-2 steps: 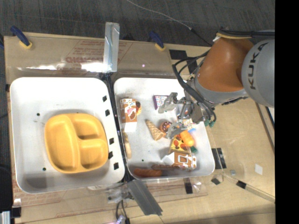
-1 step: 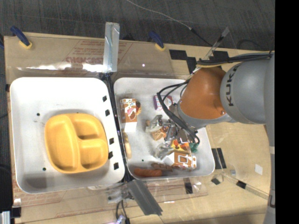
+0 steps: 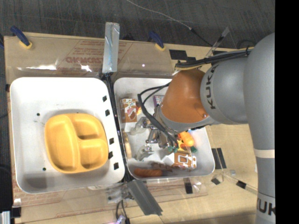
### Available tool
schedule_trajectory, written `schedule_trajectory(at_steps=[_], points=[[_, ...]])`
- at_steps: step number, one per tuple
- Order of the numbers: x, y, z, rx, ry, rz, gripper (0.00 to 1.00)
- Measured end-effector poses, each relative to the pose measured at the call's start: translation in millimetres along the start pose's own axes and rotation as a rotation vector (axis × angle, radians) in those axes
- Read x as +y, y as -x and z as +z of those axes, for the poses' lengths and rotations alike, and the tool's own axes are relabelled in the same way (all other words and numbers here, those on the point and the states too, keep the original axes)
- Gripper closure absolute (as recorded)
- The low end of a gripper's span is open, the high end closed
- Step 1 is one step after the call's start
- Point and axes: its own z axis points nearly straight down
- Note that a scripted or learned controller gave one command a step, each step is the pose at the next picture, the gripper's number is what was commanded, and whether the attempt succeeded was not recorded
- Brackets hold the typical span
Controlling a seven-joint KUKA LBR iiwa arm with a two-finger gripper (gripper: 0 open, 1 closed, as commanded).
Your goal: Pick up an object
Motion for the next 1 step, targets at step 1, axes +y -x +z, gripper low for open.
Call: schedule_trajectory(at_steps=[1], points=[[7.2, 94.5, -107.6, -0.017, -0.004, -0.053, 0.0]])
